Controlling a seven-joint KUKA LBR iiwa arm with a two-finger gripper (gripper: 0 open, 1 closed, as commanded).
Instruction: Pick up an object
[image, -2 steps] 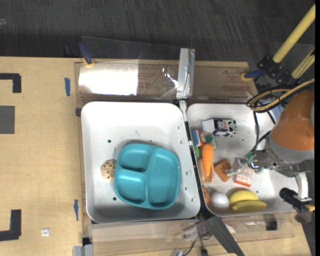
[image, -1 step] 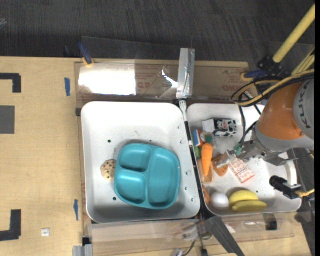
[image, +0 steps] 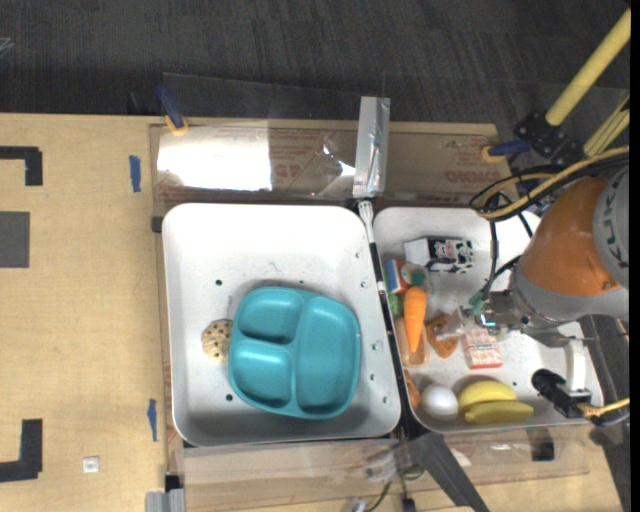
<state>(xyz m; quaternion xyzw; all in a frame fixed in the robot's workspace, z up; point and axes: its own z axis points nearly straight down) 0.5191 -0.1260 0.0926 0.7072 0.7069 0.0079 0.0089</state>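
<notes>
The left bin (image: 200, 250) holds a teal divided plate (image: 296, 350), with a cookie (image: 215, 340) at the plate's left edge. Right of the plate, the gripper (image: 482, 318) hovers beside a carrot (image: 414, 322); banana (image: 492, 398) and white ball (image: 438, 402) lie below. Its grip state: cannot tell.

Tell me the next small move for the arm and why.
Probably lower the gripper straight down and close: it hovers over the right bin above a small red-and-white packet, beside the carrot, with nothing visibly between its fingers.
</notes>
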